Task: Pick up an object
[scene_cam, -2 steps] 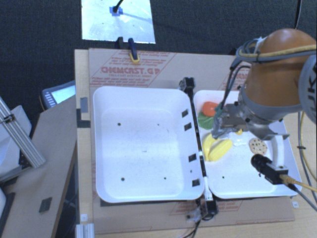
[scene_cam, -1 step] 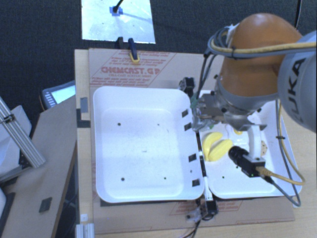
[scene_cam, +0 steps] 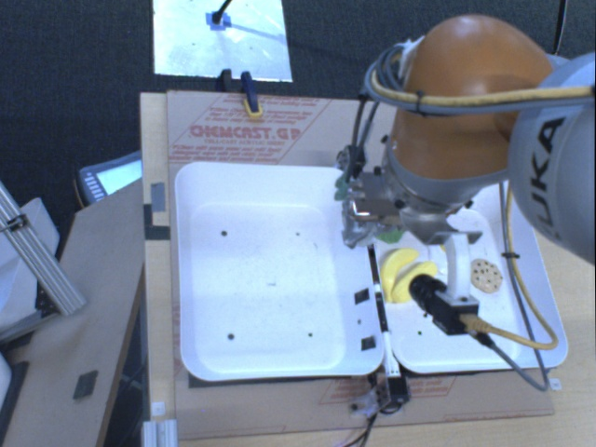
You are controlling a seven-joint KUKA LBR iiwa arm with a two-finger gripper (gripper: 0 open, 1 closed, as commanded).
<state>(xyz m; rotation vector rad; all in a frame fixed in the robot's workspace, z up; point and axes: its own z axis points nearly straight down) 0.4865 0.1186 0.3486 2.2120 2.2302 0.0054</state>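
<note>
The grey arm with its orange band [scene_cam: 475, 73] reaches in from the right and hangs low over the right bin [scene_cam: 466, 357]. Its wrist body hides the gripper's tips. Just below the wrist lies a yellow, banana-like object [scene_cam: 400, 273] in the right bin, partly covered by the arm's black connector. A small round speckled cookie-like object [scene_cam: 486, 276] lies to its right in the same bin.
The left bin [scene_cam: 270, 273] sits beside the right one, with a black divider strip [scene_cam: 377, 296] between them. Both rest on a cardboard sheet [scene_cam: 247, 128]. A yellow cable [scene_cam: 512, 338] loops off the arm across the right bin's front.
</note>
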